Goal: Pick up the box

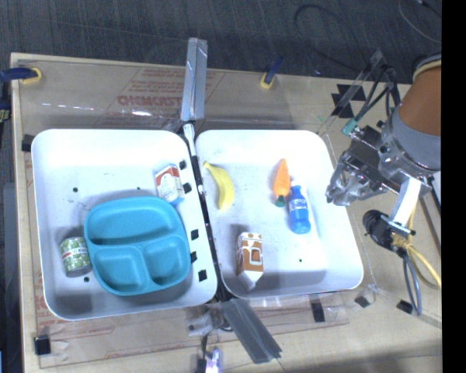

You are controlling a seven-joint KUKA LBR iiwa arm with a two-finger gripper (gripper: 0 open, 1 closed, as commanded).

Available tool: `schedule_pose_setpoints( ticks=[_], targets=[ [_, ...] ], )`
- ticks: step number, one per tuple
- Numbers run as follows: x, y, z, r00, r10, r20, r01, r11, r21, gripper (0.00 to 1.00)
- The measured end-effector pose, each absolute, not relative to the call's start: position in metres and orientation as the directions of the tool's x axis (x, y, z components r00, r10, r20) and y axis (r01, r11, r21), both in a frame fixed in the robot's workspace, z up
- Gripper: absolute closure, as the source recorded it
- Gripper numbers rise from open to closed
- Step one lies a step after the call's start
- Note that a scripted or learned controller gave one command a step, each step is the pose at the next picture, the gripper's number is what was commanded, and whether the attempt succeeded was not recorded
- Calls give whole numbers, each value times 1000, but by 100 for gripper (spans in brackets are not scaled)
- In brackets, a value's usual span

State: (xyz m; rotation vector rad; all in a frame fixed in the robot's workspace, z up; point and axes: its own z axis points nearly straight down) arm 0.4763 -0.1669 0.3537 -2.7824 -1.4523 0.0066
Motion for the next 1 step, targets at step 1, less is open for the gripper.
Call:
schedule_pose_setpoints(
  ticks=[1],
  targets=[
    [501, -178, 375, 840, 543, -2, 543, -840, -2, 100]
  ],
)
